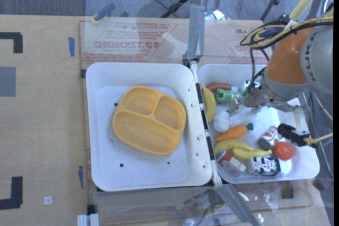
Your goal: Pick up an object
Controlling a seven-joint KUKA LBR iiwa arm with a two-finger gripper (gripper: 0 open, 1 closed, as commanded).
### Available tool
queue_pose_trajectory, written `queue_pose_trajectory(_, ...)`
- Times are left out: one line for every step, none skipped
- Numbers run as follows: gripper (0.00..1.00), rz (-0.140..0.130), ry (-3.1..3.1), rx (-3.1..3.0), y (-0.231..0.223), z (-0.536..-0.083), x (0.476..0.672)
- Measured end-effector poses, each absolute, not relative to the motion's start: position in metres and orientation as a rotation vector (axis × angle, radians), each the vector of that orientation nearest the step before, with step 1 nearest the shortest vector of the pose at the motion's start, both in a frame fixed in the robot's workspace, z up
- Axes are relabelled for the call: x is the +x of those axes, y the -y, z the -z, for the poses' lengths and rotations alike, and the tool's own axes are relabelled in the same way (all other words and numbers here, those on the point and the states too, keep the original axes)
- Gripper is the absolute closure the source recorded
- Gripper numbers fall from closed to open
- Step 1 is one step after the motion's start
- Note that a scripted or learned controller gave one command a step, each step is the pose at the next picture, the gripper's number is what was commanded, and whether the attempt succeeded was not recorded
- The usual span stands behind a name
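From my single camera above the bench I look down on two shallow white bins side by side. The left bin (100, 166) holds a yellow divided plate (149, 119) and nothing I need to reach for. The right bin (312, 165) is crowded with toy food: a carrot (231, 132) lying near its middle, a banana (246, 151) just below that, a tomato (284, 150) toward the right wall and a small carton (264, 165) at the near edge. My arm (296, 61) comes in from the right, its orange band showing over the far part of this bin, and the gripper (253, 98) hangs low among the items there. Its tip is too blurred and cluttered for me to tell how it stands or whether it has anything. The carrot looks to me the nearest clean target: it lies just toward the camera and slightly left of the gripper, long axis running left to right with a slight tilt.
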State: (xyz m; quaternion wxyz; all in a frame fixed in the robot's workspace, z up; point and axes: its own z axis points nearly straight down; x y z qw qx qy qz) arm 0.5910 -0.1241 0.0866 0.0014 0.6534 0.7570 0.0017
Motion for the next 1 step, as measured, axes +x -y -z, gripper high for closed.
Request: queue_pose_trajectory(0.00,-0.004,-2.275,2.160,0.1155,-0.0872,0.5390)
